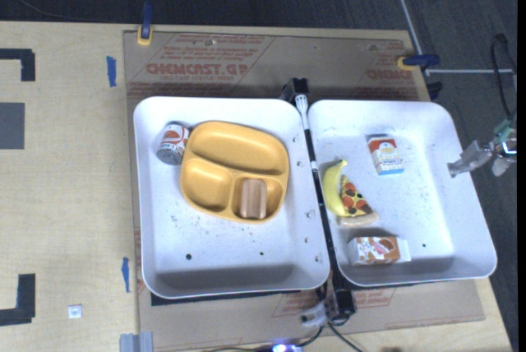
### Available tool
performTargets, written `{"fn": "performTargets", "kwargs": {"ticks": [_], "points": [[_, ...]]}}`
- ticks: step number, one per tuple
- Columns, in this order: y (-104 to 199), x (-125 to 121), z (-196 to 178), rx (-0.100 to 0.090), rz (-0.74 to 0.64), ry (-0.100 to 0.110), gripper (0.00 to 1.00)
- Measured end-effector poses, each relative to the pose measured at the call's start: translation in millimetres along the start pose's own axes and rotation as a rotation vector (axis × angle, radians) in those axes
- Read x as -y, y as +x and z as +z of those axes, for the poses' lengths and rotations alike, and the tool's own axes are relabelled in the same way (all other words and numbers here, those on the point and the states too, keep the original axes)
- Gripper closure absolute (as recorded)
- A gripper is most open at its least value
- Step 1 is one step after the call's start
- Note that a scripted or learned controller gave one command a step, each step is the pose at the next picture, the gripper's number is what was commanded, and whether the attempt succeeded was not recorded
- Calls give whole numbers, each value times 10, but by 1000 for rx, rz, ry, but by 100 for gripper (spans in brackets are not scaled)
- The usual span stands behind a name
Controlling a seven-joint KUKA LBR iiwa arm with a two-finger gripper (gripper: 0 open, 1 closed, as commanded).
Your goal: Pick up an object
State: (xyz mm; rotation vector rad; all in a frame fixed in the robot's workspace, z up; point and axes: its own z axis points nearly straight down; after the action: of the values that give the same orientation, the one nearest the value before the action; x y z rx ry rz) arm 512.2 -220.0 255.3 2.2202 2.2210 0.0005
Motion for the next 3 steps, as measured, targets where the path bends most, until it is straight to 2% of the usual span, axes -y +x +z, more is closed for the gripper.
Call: {"fn": "performTargets", "kwargs": {"ticks": [1,2,3], "points": [[74,-675,1585,-11,-6,-6,0],[151,294,1658,-4,-3,-7,0],[777,294,1663,5,0,-12,0]]}}
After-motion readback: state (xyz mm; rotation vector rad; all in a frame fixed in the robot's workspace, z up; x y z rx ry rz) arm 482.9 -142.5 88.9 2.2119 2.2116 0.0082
